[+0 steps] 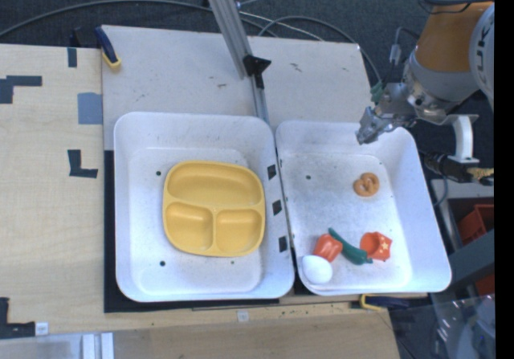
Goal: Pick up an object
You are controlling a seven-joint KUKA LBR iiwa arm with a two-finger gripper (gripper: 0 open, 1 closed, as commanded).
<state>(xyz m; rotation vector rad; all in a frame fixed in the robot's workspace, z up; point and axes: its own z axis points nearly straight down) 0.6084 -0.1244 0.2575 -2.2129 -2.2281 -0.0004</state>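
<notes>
In the right bin (401,158) lie a small brown pretzel-like piece (366,185), a red-orange pepper with a green stem (329,246), a red block with a yellow star (377,246) and a white egg (316,270). My gripper (367,132) hangs over the bin's far rim, above and behind the brown piece. Nothing shows between its fingers.
The left bin (132,189) holds a yellow divided plate (214,207). A slanted metal post (229,16) rises behind the bins. Cables run across the dark floor behind the bench. A blue and yellow tool (108,47) lies at the far left.
</notes>
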